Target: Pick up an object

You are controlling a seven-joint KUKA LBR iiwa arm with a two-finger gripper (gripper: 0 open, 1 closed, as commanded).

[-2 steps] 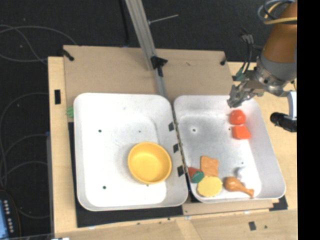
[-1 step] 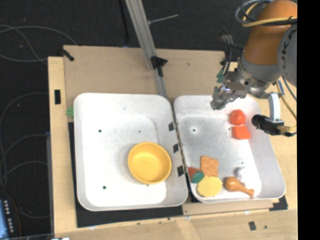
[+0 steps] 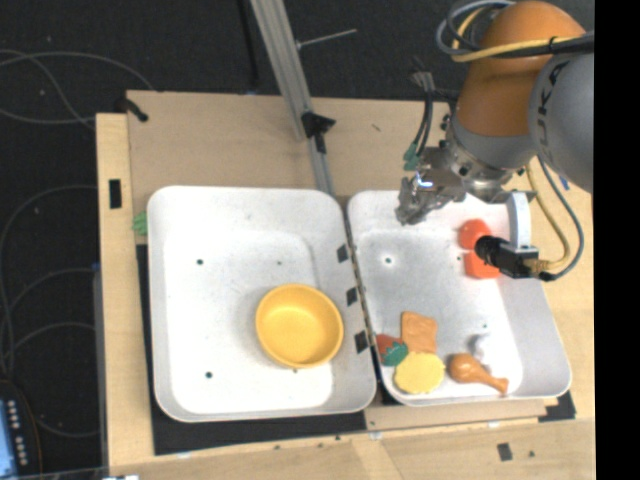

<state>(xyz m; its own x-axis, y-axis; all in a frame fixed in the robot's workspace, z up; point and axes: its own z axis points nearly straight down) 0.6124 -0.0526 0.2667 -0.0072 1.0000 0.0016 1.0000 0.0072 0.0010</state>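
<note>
**Kid:** What were your jaws doing?

**Arm:** My gripper (image 3: 415,206) hung over the back edge of the right bin (image 3: 530,338), up near the far left corner. It pointed down. I could not tell if my jaws were spread or pressed together; they were too small and dark to see well. I saw nothing between them.

**Kid:** What was close to you?

**Arm:** An orange-red toy (image 3: 478,248) sat just to one side of me, by the back of the same bin. A black part on my cable hid some of it.

**Kid:** And farther away?

**Arm:** At the front of that bin there was a bunch of small things close together. An orange square piece (image 3: 419,330) lay there. Just in front of it was a round yellow piece (image 3: 418,373). A little green thing (image 3: 396,352) and a red bit (image 3: 384,343) sat beside it, by the bin's left wall. A brown toy drumstick (image 3: 476,372) lay to the other side of the yellow piece.

**Kid:** What about the other bin?

**Arm:** The left bin (image 3: 200,228) held a yellow bowl (image 3: 298,325). It stood right side up, near the front, well apart from me.

**Kid:** Anything else?

**Arm:** A grey metal pole (image 3: 285,58) leaned across the bench (image 3: 220,138) behind the bins.
</note>
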